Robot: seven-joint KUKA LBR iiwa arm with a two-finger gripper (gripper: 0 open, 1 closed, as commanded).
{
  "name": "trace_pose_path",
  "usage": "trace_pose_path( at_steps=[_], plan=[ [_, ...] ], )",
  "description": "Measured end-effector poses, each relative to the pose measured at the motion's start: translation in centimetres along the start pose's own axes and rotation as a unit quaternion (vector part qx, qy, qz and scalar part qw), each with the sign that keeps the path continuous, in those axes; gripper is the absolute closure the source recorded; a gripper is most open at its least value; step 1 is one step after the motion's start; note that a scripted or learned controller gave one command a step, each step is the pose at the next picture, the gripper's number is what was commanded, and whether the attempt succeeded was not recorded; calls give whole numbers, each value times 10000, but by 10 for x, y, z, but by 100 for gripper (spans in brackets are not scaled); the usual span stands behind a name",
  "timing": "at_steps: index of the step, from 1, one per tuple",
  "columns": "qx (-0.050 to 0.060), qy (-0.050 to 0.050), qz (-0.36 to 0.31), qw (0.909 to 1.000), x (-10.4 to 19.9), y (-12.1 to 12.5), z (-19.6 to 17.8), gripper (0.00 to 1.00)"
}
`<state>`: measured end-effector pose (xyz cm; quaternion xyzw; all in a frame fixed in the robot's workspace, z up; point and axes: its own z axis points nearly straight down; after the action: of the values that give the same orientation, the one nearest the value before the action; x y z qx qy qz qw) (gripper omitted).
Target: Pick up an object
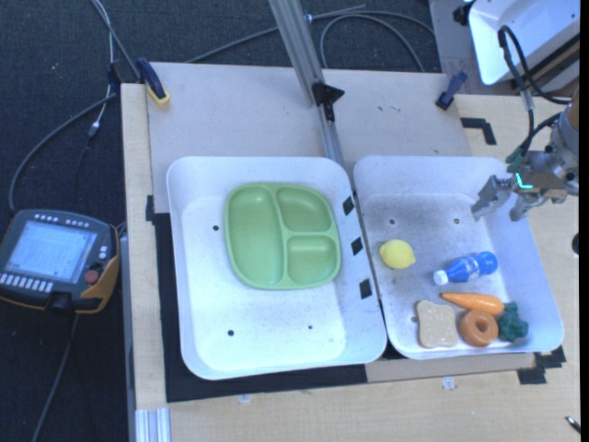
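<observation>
In the right bin (414, 187) lie a yellow lemon (398, 254), a blue bottle (467, 268), an orange carrot with a green top (474, 300), a slice of toast (436, 325) and a brown donut (479, 328). My gripper (502, 200) hangs over the bin's right rim, above and to the right of the bottle, well apart from every object. Its two fingers stand spread, open, with nothing between them.
The left bin (198, 330) holds a green divided plate (283, 236). A metal pole (299, 35) slants down to the seam between the bins. Blue clamps (153, 82) sit at the bench's back corners. A teach pendant (55, 258) lies on the floor to the left.
</observation>
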<state>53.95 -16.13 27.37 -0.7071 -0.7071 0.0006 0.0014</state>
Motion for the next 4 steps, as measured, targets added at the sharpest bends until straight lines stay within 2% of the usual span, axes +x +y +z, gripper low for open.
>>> trace_pose_path(
  at_steps=[1, 3, 4],
  plan=[
    [-12, -3, -3, 10000, 0, 1, -1, 0],
    [27, 11, 2, 10000, -6, -9, 121, 0],
    [-73, -28, -7, 10000, -6, 0, 159, 0]
  ],
)
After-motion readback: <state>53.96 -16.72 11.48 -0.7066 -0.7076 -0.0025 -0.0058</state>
